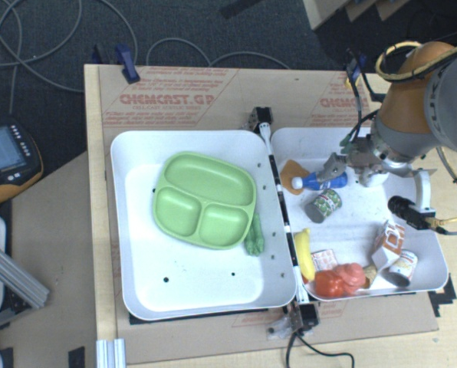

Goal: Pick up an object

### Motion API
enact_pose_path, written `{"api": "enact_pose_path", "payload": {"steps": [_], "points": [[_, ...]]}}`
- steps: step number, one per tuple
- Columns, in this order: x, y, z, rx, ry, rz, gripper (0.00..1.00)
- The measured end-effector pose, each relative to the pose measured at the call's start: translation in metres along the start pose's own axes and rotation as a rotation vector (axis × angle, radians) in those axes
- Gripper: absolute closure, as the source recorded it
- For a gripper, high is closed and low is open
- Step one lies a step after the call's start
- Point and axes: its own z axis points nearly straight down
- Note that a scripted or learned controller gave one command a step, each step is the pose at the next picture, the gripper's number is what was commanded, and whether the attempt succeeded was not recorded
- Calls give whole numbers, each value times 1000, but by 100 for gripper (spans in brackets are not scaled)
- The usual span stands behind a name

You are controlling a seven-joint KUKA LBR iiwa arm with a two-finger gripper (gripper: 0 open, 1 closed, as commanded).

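Left bin (129,205) near edge & corners open, green tray (204,199) filling its middle, right bin (435,271) centre bare, can (323,204) + blue item (320,180) by far-left corner, clutter (351,271) crowding near edge

A pale green plate (204,200) lies in a white bin (136,228); the banana (304,256) is yellow.

Both bins (129,205) look like smooth white plastic with a slight sheen. The green tray (204,199) is seen as matt plastic, evenly coloured. The bench top (167,98) looks like plain brown cardboard, printed in red, dull and a bit rough. The can (323,204) is taken for metal under a glossy printed label. The tomato (340,279) and banana (304,255) look like shiny toy plastic. The arm (412,98) shows satin orange and grey casing.
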Motion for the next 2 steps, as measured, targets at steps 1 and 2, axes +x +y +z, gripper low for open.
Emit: {"api": "enact_pose_path", "payload": {"steps": [1,2], "points": [[37,-50,38,4,2,1,0],[33,-16,38,1,0,1,0]]}}
